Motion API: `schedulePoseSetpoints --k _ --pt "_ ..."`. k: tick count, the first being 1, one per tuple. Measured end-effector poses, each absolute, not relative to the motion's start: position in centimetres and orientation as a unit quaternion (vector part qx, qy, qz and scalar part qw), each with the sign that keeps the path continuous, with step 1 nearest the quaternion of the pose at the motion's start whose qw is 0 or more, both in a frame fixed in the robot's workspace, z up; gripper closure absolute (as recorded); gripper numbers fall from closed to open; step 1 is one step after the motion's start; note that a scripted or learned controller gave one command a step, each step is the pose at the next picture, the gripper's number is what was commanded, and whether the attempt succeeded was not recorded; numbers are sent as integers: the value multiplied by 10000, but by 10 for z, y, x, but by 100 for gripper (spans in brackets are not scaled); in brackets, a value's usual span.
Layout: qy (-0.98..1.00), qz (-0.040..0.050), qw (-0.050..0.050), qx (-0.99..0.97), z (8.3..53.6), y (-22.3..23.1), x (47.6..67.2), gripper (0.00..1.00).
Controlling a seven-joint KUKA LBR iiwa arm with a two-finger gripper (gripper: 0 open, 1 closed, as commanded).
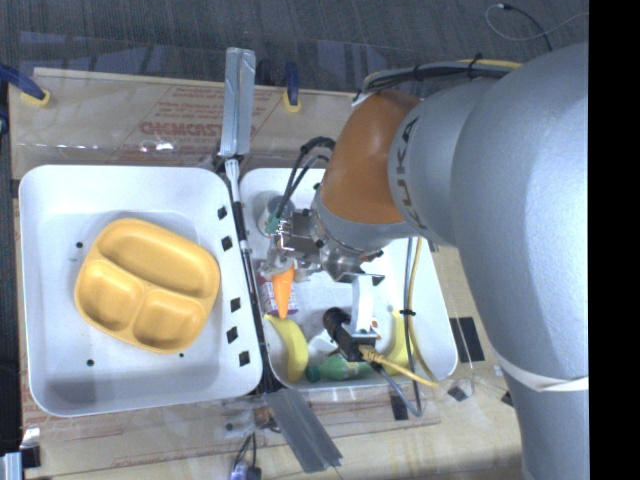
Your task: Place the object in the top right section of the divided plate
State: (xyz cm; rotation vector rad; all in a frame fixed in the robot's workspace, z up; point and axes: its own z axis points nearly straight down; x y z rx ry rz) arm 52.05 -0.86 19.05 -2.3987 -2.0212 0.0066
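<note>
The yellow divided plate [147, 285] lies in the left bin [50, 198]. The arm [450, 168] reaches over the right bin [425, 278]. The gripper [285, 253] hangs above an orange carrot-shaped object [283, 290]; its state cannot be determined. A banana [290, 346] and a green item [330, 371] lie near that bin's lower edge.

I read this as a robotics lab test cell. The grey KUKA arm with an orange band [480, 168] fills the frame's right over two shallow white plastic bins [40, 368], clamped to a bench lined with printed brown cardboard [190, 118]. Loose black cables [300, 168] run beside the wrist; grey carpet [300, 8] lies beyond the bench.
</note>
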Motion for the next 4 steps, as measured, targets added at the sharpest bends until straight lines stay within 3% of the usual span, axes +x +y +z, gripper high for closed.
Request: schedulePoseSetpoints --k 1,2,3,4 --pt "-6855 13 12 -7280 191 49 535 100" --pt "-4523 40 26 -8918 190 94 487 100" --pt "-4684 30 15 -8835 126 129 475 100" --pt "-4339 -109 -22 -9009 103 217 491 100"
